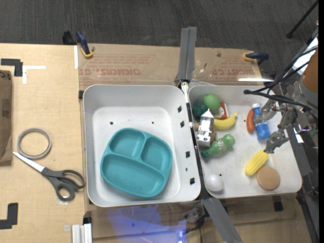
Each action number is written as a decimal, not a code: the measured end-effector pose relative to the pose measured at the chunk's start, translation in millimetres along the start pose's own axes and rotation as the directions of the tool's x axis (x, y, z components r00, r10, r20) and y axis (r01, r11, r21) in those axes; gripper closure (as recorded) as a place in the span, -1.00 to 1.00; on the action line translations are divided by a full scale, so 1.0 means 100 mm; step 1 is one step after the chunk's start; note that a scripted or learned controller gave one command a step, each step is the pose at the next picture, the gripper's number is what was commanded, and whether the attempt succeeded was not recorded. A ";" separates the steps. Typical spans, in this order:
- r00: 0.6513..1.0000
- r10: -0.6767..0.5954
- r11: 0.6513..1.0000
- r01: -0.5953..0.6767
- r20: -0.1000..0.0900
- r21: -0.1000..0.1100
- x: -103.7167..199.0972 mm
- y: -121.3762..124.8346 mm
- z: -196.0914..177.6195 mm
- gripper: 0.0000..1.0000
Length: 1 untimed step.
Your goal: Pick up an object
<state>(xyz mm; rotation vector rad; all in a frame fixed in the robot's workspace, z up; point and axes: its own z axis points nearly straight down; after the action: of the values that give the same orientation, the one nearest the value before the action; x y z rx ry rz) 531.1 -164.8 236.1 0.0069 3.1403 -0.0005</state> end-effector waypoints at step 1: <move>0.999 0.045 0.999 -0.045 0.003 0.001 -0.22 -0.22 1.44 -1.00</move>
<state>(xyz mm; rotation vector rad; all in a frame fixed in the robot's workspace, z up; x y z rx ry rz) 553.4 -186.7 92.6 0.0776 3.1367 -0.0023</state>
